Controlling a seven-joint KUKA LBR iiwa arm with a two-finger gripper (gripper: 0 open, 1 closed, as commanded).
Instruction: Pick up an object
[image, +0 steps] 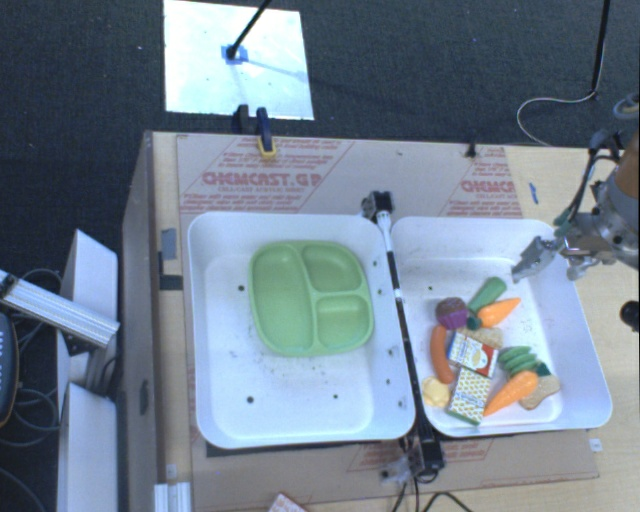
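The gripper (540, 258) hangs over the far right corner of the right bin (580, 340), holding nothing, its grasp unreadable from here, while the toy food (480, 350) sits heaped toward the near side, awaiting picking.

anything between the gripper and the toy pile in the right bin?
Nothing visible. The gripper sits over the right bin's upper right part, with bare white floor between it and the toy food pile toward the bin's near side. The nearest piece looks like the green vegetable.
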